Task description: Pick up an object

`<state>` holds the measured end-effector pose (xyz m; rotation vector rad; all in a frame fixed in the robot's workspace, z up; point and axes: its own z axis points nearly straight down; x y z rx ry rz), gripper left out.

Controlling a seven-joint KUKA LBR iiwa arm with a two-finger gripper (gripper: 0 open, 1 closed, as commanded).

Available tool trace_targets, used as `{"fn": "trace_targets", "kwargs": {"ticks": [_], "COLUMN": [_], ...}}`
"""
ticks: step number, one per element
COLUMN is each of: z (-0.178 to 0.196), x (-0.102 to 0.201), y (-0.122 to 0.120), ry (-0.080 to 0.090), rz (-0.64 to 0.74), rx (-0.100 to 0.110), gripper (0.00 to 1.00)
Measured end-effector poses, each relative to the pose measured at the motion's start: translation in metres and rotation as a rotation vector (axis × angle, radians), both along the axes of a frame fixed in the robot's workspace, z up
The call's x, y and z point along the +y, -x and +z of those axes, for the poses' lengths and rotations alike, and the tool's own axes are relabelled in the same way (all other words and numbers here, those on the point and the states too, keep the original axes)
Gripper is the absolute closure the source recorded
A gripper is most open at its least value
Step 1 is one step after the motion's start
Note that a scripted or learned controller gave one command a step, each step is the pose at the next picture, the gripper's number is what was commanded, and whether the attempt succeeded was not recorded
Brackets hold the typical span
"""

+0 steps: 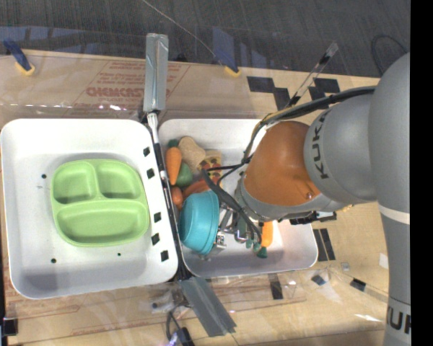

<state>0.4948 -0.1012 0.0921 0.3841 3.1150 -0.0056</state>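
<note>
Beside the shallow white right-hand bin's (296, 254) dividing wall, we are looking at a crowded heap: a teal plastic bowl (200, 222) lying tipped on its side, an orange toy carrot (173, 166) beyond it towards the bin's far end, a tan bread-shaped toy (190, 151) next to that carrot, and a second small orange carrot-like piece with a green tip (265, 236) on the bowl's other side, nearer the bin's middle. Our grey arm with its orange band (281, 168) is reaching low over this bin, and the metal gripper (234, 229) is sitting just beside the teal bowl, between it and the small orange piece. We cannot tell whether the claw is released or clenched, since the wrist is covering most of it, and we are seeing nothing clearly caught in it. We judge the pick as not yet done: every object is lying in the bin, so grasping and lifting are left. Across the dividing wall from the bowl, a lime green divided plastic plate (99, 202) is resting in the left white bin (22, 215).
</note>
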Motion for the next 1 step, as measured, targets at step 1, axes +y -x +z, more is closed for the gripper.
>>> {"fn": "trace_targets", "kwargs": {"ticks": [1], "z": [0.0101], "x": [0.0013], "y": [-0.0011], "ry": [-0.001], "rz": [0.008], "rx": [0.000], "gripper": [1.00]}}
